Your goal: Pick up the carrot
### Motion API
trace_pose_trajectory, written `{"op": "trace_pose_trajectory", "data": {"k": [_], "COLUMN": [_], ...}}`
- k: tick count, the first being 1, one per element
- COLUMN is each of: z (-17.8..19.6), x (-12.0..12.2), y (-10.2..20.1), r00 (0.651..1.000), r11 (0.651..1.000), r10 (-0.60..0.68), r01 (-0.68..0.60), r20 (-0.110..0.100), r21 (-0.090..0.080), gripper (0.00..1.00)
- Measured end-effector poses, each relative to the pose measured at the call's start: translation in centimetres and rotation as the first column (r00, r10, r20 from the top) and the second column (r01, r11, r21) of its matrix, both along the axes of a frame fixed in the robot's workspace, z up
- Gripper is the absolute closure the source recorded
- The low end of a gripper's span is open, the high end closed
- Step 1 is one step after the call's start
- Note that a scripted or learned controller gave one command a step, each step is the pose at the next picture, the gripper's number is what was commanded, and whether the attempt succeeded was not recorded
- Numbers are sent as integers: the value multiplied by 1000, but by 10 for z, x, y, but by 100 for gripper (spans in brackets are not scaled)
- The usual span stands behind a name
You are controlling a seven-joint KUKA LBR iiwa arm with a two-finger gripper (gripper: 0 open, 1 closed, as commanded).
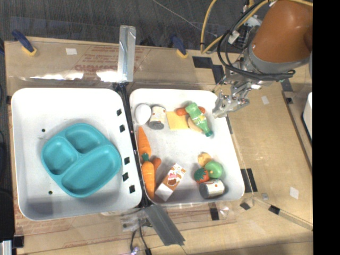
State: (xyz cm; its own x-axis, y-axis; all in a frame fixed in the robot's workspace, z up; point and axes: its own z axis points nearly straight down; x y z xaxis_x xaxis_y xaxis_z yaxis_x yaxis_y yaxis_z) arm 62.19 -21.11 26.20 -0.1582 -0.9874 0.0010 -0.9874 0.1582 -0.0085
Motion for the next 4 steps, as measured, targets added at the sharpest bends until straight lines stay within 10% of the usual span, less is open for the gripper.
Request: {"op": "trace_pose_trajectory", "data": {"k": [1, 2, 3, 4], "z": [-68, -74, -17, -57], "x": [34, 35, 36, 36], "y": [2, 53, 15, 20], "r00": [908, 837, 686, 174], "r11": [908, 837, 686, 174], "r10": [418, 547, 727, 985], "r01": [-418, -546, -727, -985], "r20": [-8, -11, -5, -5], "r21": [7, 8, 1, 0], "gripper": [100, 100, 100, 100]}}
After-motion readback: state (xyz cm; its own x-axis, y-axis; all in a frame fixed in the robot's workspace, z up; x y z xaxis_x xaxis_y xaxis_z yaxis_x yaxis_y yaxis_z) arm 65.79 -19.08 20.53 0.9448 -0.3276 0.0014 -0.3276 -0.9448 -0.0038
